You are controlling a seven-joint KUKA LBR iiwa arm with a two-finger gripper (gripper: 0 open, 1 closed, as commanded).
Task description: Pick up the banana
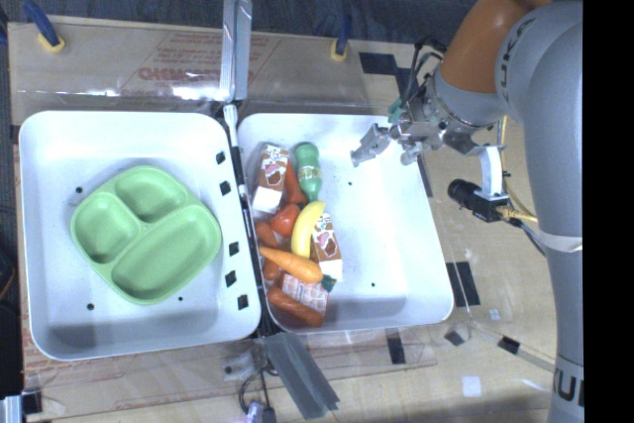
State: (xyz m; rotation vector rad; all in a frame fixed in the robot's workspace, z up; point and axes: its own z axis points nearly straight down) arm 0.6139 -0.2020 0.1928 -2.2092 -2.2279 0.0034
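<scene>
At left edge of right bin (pixel 396 243), banana (pixel 306 228) lies amid heap of food items, wedged between carrot (pixel 292 264) at 6 o'clock and green item (pixel 308 165) at 12. Claw (pixel 371 146) hovers at 2 o'clock from banana, well apart, over bare bin floor, grasping nothing; whether released or clenched, cannot tell. Green plate (pixel 146 232) sits in left bin (pixel 50 243). Crowding likely complicates clean grasp.

My fingers (pixel 386 146) hang above the right white bin (pixel 396 243), apart from the yellow banana (pixel 306 217) lying among the toy food at its left wall.
</scene>
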